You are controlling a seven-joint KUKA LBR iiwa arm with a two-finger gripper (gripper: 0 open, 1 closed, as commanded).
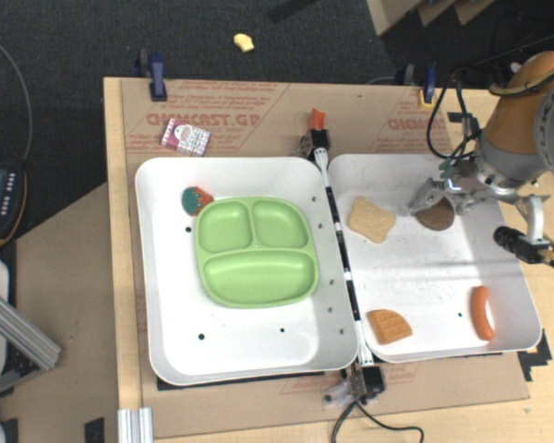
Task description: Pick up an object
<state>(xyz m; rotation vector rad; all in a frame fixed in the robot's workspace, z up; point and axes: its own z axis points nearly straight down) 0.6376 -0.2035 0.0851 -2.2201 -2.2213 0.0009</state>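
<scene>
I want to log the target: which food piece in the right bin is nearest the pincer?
The brown disc, right at the pincer; the others lie apart.

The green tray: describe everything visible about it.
The green tray is a pale green divided plate, smooth like plastic, with rounded corners. It has three compartments: two small ones on the far side and one wide one nearer the camera, and nothing shows in any of them. It lies flat in the left bin, turned slightly askew to the walls. A small round red and green toy sits at its far left corner, touching or nearly so.
</scene>
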